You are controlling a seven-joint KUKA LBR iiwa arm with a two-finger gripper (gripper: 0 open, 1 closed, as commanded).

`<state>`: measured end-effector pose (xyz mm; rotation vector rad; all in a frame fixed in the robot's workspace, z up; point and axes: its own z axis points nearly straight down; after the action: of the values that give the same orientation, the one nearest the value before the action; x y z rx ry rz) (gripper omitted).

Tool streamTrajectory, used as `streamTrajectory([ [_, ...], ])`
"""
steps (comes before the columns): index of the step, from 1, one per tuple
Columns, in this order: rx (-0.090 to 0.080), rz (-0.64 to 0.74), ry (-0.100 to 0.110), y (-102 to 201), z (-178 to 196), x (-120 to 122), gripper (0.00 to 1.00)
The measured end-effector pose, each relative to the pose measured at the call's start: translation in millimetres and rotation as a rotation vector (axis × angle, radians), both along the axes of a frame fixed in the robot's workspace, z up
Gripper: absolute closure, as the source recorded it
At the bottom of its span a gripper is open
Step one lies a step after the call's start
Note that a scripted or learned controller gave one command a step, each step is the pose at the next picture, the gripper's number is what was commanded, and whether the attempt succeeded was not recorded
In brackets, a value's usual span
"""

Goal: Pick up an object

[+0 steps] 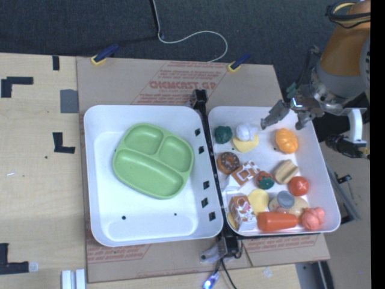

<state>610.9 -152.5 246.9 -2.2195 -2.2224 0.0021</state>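
glossy plastic food (287, 140), sectioned tray (154, 159)

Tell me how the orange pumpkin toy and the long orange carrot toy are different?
The pumpkin is round and yellow-orange; the carrot is long, thin and redder. The pumpkin sits near the far edge of the right bin, close to the gripper; the carrot lies along the near edge among other toys. Both are toy foods in one bin.

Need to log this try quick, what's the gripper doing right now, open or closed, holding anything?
Gripper: jaws open, holding nothing, poised above the far edge of the right bin near the orange toy.
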Motion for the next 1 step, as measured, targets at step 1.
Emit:
streamTrajectory([
  [1, 0.002, -0.003, 0.007, 15.1, -28.0, -70.8, 0.0],
])
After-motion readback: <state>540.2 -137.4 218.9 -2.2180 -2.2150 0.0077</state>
